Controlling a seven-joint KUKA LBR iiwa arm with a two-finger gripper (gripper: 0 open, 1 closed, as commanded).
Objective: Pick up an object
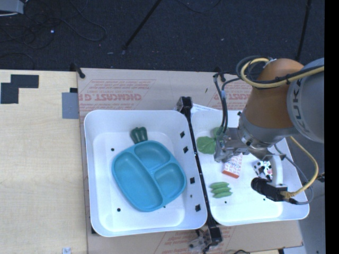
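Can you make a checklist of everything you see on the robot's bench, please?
Surface: two white bins on cardboard.
Job's things: right bin holds pea pod, green leafy piece, orange-white packet, black-and-white toy.
Clutter: left bin holds blue divided plate, dark green piece at its upper edge.
Gripper: low over right bin, by the packet.
Cables: thin dark cables on floor.
Surroundings: wooden bench, dark floor.

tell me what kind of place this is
Most likely a robotics lab or test cell: a grey and orange robot arm reaches over two white bins, one holding a toy-like blue divided plate, and loose cables trail over the dark floor behind.
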